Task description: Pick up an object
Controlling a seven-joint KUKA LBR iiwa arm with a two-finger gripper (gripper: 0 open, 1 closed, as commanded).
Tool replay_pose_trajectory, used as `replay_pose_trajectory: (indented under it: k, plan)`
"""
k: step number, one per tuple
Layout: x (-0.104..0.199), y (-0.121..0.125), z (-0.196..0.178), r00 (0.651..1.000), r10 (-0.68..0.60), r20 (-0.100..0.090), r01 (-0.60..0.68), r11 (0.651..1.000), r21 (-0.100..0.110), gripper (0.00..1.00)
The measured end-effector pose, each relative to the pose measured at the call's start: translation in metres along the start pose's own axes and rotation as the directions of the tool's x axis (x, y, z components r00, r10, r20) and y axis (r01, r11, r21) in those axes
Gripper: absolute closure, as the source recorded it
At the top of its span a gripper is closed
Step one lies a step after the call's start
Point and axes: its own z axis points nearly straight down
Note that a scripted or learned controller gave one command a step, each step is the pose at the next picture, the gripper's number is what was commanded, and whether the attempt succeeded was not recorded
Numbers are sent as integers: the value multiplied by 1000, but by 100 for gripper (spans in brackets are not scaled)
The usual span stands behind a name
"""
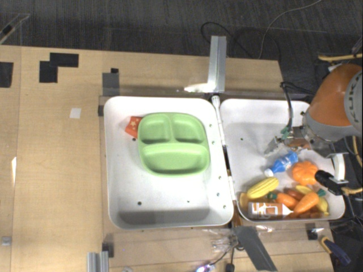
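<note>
At the near edge of the right bin [249,118] a heap of toy food lies packed together: a yellow corn cob [262,187], carrots [306,202], an orange fruit [304,172] and a clear packet [266,210] touching one another. Just beyond it lies a small blue bottle [282,164], the likeliest thing to pick. The gripper [286,139] hangs just beyond the bottle, holding nothing; I cannot tell whether it is released or clenched. The step looks like the approach; next it needs to drop squarely over the bottle, and the crowding fruit leaves little room. In the left bin [119,203] sits a green divided plate [172,142] with a red card [133,127] at its far-left corner
</note>
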Motion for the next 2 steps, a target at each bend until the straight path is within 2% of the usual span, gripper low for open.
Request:
replay_pose_trajectory:
  k: [1,2]
  plan:
    - [47,-59,3,1000,23,2,-23,1000,-11,0]
    - [48,-55,-10,1000,21,2,-21,1000,-23,100]
